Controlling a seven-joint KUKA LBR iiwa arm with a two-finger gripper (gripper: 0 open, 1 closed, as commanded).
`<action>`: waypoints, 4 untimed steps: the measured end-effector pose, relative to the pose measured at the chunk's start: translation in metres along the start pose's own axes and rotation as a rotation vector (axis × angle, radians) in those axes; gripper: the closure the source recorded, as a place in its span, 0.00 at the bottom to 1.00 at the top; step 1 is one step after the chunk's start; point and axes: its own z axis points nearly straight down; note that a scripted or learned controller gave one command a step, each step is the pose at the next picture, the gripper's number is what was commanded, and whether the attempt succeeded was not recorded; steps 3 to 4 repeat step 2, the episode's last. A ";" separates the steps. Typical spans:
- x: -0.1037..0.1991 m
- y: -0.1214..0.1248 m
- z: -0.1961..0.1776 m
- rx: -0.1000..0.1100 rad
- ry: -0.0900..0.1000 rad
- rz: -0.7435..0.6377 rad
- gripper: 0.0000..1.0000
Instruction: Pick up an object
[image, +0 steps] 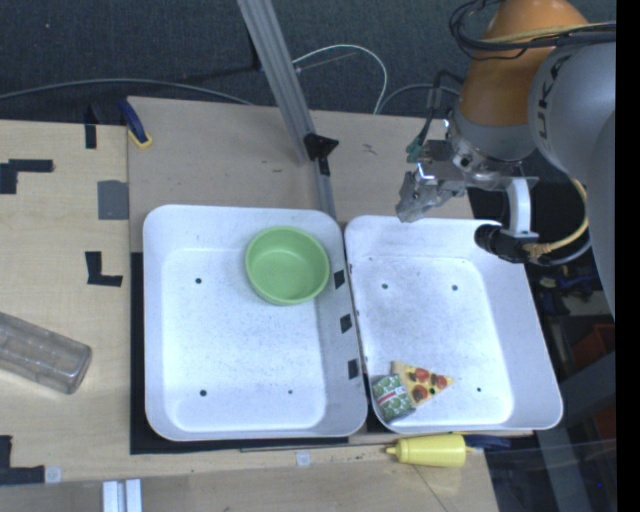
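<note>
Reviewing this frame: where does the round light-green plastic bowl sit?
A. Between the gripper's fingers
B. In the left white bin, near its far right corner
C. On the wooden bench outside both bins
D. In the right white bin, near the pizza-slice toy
B: the round light-green plastic bowl rests inside the left shallow white bin, toward its far right corner, apart from the gripper above the right bin's far edge.

My arm (575, 90): grey, entering from the right, bent downward at the upper right corner. Orange band (515, 45) above my wrist. My gripper (413, 205): hanging low at the end of the wrist, pointing down and leftward, nothing visible between its tips. A black cable loops beside my wrist.
</note>
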 end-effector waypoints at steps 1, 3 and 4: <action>0.055 -0.010 0.002 0.001 0.000 0.000 1.00; 0.109 -0.011 0.026 0.003 0.000 0.001 1.00; 0.109 -0.011 0.026 0.003 0.000 0.001 1.00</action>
